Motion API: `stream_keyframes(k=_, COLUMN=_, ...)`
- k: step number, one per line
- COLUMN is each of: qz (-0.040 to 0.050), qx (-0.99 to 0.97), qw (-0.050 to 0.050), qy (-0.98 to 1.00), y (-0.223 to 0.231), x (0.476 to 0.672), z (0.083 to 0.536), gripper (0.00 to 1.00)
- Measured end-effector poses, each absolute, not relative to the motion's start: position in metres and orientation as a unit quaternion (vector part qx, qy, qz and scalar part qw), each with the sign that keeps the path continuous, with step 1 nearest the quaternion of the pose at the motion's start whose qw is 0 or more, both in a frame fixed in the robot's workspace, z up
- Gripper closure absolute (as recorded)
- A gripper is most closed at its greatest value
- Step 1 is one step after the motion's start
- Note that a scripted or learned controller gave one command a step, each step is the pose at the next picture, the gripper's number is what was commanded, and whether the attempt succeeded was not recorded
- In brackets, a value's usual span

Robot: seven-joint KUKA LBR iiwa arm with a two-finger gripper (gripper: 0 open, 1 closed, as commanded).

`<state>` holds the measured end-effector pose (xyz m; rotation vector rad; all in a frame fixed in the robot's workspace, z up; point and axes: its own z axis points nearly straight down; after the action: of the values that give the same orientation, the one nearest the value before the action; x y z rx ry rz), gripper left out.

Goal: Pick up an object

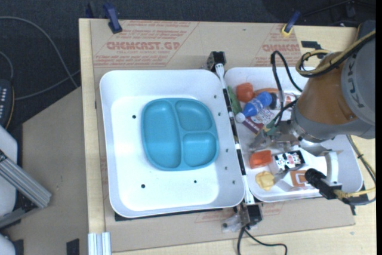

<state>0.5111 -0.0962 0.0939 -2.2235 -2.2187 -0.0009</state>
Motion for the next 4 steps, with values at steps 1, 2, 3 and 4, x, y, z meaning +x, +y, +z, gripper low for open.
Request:
stream_keyframes(k=1, qz=-0.0003, qx=-0.707, qw=-0.001, qy=-0.707, y=-0.093, x=0.568, z=0.085, gripper=0.00)
stream_keyframes(k=2, qz=-0.0008, qx=-0.707, qw=-0.002, qy=-0.707, y=-0.093, x=0.568, z=0.094, gripper=1.00)
stream_keyframes(k=3, qz=-0.0008, qx=-0.707, qw=-0.001, qy=-0.707, y=-0.093, x=0.568, z=0.094, gripper=0.00)
stream_keyframes(k=4, qz=0.0004, qx=-0.708, qw=0.001, qy=-0.707, y=-0.104, x=0.513, z=0.085, gripper=0.00)
